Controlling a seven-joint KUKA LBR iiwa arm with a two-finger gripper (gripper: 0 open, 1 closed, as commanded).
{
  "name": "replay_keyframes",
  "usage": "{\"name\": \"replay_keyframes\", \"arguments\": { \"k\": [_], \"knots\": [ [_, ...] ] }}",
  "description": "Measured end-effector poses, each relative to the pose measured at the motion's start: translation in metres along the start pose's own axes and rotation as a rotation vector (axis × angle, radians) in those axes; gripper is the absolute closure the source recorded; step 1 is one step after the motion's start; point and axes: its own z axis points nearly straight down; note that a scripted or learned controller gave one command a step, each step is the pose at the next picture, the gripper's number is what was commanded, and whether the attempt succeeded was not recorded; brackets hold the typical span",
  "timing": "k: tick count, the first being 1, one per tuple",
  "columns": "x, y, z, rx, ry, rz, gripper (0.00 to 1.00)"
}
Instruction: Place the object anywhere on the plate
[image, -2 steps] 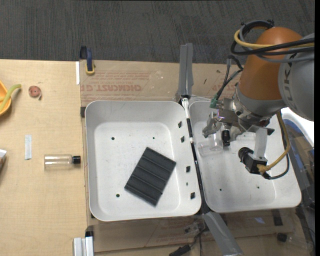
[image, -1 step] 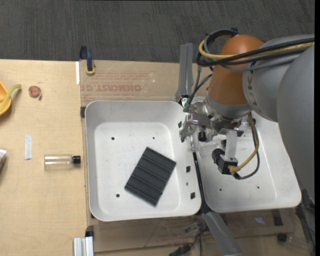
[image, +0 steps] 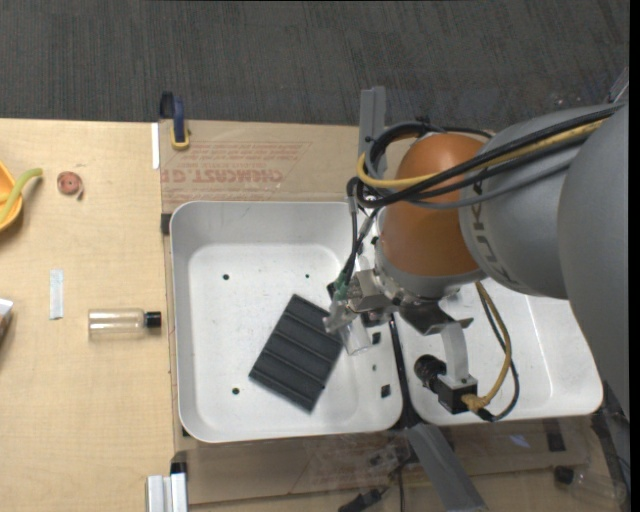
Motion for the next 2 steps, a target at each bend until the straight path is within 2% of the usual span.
{"name": "replay_keyframes", "arguments": {
  "k": [1,2],
  "knots": [
    [0.006,0.122,0.02,-0.001,-0.002,-0.083,1.0],
    [-0.107,0.124,-0.129,-0.004,-0.002,-0.132,1.0]
  ]
}}
